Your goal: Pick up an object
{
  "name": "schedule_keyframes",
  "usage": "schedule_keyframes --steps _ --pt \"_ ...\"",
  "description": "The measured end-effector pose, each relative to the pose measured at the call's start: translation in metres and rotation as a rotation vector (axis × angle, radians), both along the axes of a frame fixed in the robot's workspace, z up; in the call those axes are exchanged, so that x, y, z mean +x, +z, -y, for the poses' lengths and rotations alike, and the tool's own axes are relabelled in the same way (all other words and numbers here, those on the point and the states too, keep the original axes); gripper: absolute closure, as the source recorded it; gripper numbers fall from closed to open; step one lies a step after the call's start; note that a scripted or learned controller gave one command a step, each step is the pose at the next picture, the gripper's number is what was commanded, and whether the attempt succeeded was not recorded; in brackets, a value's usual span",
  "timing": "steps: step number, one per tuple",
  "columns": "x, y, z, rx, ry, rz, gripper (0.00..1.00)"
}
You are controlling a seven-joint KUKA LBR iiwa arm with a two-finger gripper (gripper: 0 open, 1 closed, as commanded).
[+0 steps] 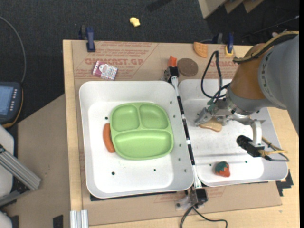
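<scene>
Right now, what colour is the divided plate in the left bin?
Light green; the divided plate shows clearly in the overhead camera view.

My arm [280,75] is a thick, rounded grey casing with a smooth matte finish. Toward the right bin [266,175] it narrows into a broad orange-brown band [247,82] above the wrist. Below the band sits a pale grey metal wrist section, and from that the gripper [207,118] sticks out as a small cluster of dull silver and dark parts, just above the bin's floor. A thin black cable [205,77] loops in an arc from the wrist up over the bin's far rim and back down.
</scene>
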State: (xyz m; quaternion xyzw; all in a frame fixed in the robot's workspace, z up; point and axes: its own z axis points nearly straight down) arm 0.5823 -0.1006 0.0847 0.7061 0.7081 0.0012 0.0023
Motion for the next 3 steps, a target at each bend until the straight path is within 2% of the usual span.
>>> schedule_keyframes --steps 1,2,3 --pt "-0.001 0.01 0.0 0.0 -0.001 0.0 1.0" --pt "0.004 0.124 -0.079 0.004 0.006 0.008 1.0" --pt "0.023 0.097 0.005 -0.003 -0.009 -0.002 1.0"
